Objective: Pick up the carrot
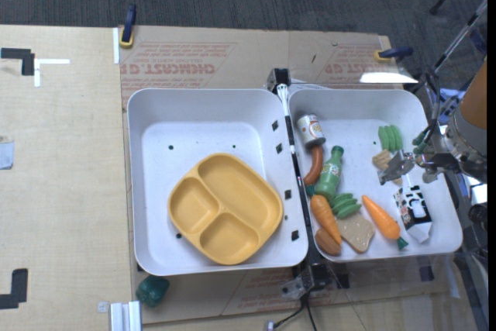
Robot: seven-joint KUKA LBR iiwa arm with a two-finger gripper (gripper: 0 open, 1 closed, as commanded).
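- Near right of the right bin (364, 94): a carrot (380, 218) lies slanted, its green tip toward the near wall, with a milk carton (414, 212) just beside it on the right and a slice of bread (357, 232) just beside it on the left.
- A second carrot (325, 218) lies left of the bread, against a green bottle (330, 171) and a sausage (313, 164).
- Risk: this crowding could make the end effector (404, 165) nudge or grab the carton or bread instead, or simply pinch the wrong item.
- The end effector hangs just beyond the right carrot, fingers apart, gripping nothing.
- The arm (471, 128) reaches in from the right edge, wrist low over the bin.
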